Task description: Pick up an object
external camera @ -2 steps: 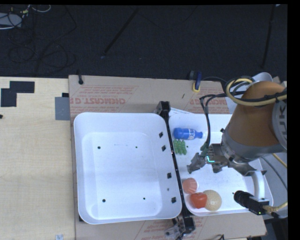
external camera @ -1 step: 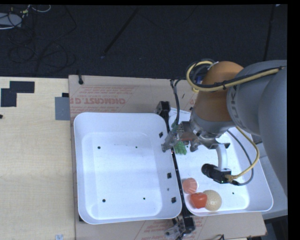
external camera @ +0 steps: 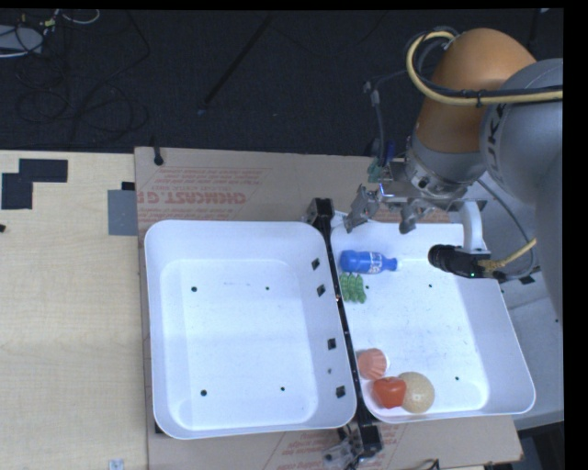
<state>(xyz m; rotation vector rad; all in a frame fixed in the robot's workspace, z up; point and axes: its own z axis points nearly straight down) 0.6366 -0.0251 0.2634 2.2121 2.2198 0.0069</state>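
2 bins (external camera: 184, 240); jaws (external camera: 384, 210) apart, unloaded, above right bin's far rim, near blue bottle (external camera: 366, 262).

Two bins on cardboard, from my remote seat.
I see a left bin (external camera: 239, 340) and a right bin (external camera: 441, 321) touching along a black seam (external camera: 333, 312) at centre. Both rest on a cardboard sheet (external camera: 230, 179) with red print, which lies on the wooden bench (external camera: 64, 321) at 9 o'clock. A grey square (external camera: 121, 211) and black shape (external camera: 32, 179) sit toward 10 o'clock, with cables (external camera: 55, 27) at 11 o'clock.
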